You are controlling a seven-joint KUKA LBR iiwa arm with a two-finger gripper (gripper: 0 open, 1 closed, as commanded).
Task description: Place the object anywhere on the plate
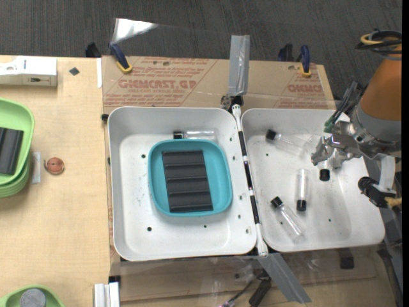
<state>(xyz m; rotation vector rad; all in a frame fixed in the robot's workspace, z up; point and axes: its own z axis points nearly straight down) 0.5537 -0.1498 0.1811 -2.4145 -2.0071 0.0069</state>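
A teal square plate (222,171) lies in the left bin (128,229) with a dark ribbed block (186,180) resting on it. A clear vial with a black cap (193,134) lies just behind the plate in the same bin. In the right bin (358,232) lie three clear black-capped vials: one at the back left (281,139), one upright in the picture at the middle (300,189), one slanted at the front (286,213). My gripper (328,153) hangs over the right bin's back right part, just above a small black cap (324,174).
A green dish (18,171) holding a dark item sits at the far left of the bench, with a small brown disc (55,165) beside it. A white box (29,73) lies at the back left. Cardboard (160,82) with clamps stands behind the bins.
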